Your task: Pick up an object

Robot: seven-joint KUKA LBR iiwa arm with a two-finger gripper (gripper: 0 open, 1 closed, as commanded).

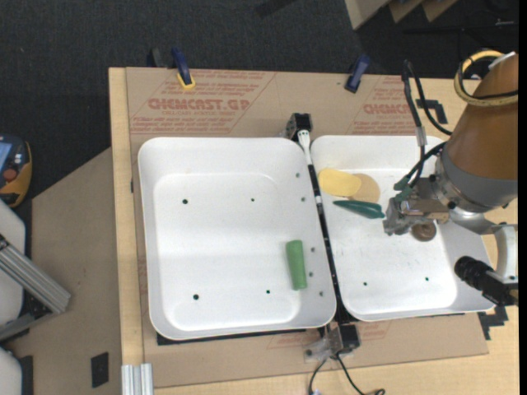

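In the right bin [395,299], a pale yellow rounded object [341,183] lies near the far left corner. Just in front of it rests a slim dark green object [357,208], its tip pointing left. My gripper [401,217] hangs low over this bin, immediately right of the green object's right end; whether it touches it is unclear. A small brown round piece [424,232] sits right beside the gripper. In the left bin [165,245], a green rectangular block [296,264] lies near the front right corner.
The grey and orange arm [486,138] covers the right bin's far right side. A black cable [416,105] runs along it. Blue clamps [181,66] [357,72] hold the cardboard base at the back. A black divider [317,212] separates the bins.
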